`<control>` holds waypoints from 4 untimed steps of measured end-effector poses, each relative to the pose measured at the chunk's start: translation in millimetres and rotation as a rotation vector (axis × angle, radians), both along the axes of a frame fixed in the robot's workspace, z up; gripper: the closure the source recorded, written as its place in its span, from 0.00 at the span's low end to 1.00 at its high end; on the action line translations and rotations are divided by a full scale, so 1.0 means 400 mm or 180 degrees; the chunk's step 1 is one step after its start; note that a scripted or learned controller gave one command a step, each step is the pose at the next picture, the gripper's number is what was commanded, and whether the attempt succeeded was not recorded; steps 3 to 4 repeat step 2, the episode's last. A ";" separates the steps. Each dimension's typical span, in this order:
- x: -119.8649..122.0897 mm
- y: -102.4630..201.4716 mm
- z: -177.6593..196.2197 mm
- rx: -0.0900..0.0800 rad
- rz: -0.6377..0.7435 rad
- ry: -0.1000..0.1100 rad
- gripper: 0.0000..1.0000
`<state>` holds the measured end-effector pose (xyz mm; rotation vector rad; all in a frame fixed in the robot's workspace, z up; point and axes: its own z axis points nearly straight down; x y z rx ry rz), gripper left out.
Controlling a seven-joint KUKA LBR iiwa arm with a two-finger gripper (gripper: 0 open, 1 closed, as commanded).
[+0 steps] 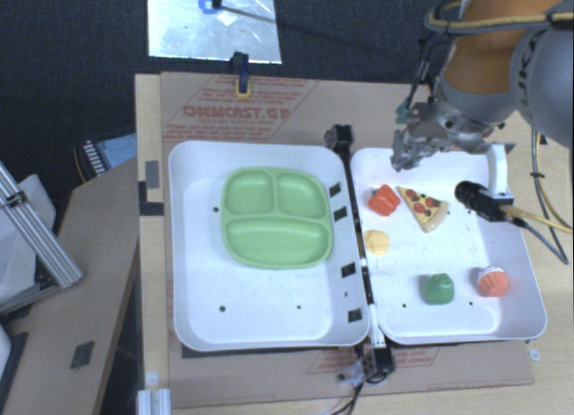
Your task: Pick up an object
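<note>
Camera view, green tray (273,218) in left bin (193,297), seemingly empty

Divided tray (273,218) in left bin (193,225); pizza slice (423,207) in right bin (516,315).

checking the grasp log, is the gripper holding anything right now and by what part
Nothing is held: the gripper hangs over the right bin's far edge, above the pizza slice.

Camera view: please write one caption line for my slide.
Gripper above right bin of toy food; green plate in left bin.
</note>
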<state>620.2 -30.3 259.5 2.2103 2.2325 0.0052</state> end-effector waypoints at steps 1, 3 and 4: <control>0.008 0.121 -0.045 -0.0002 -0.0003 0.0006 1.00; 0.037 0.249 -0.059 -0.0001 -0.0001 0.0000 1.00; 0.037 0.249 -0.059 -0.0001 -0.0001 0.0000 1.00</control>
